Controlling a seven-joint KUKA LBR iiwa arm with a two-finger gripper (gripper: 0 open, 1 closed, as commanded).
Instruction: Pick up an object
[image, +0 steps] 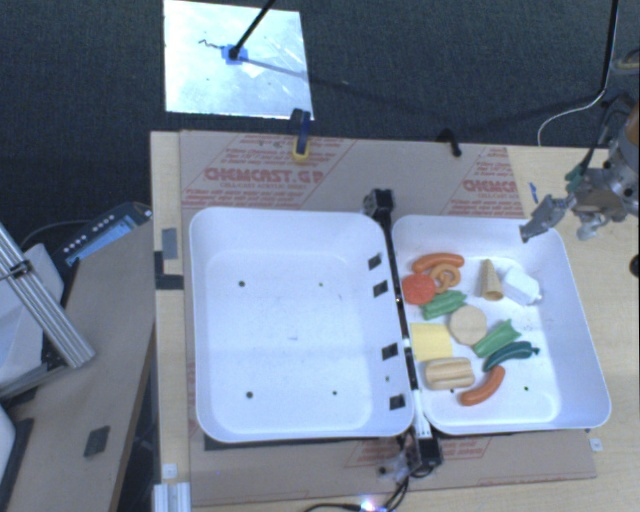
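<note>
The right bin (575, 300) holds several toy foods. Among them are a curled orange sausage (440, 265), a red tomato (418, 289), a cone (490, 280), a white block (520, 286), a round tan biscuit (467, 325), a yellow cheese slice (432, 341), green vegetables (497, 336), a hot dog bun (449, 373) and a red sausage (482, 388). My gripper (558, 222) hangs above the bin's far right corner, apart from all of the foods. It is open, its fingers spread, with nothing between them.
The left bin (290, 225) lies beside the right one, with a black clipped divider (392, 300) between them. Both rest on a cardboard sheet (260, 175). A cable (570, 115) runs at the back right, and a grey device (100, 232) lies off the bench at the left.
</note>
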